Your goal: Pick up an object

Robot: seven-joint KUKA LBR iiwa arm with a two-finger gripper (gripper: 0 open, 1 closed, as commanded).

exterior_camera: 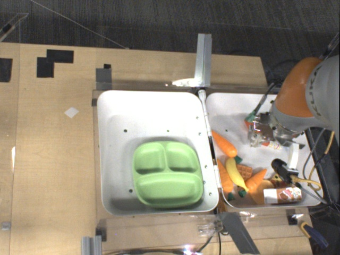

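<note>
The grey arm with its orange band is reaching into the right white bin (228, 108), its gripper (260, 133) hovering over bare floor; whether it is released or clenched cannot be told. Near it, an orange plastic carrot (224, 144), a yellow banana (235, 174) and a small white bottle (282, 195) are lying along the bin's lower edge. A green sectioned plastic tray (168, 173) is sitting in the left white bin (122, 116).

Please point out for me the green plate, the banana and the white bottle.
green plate (168, 173): camera view, on the ridge between its compartments.
banana (234, 173): camera view, on the middle of its yellow body.
white bottle (281, 195): camera view, on its label.
</note>
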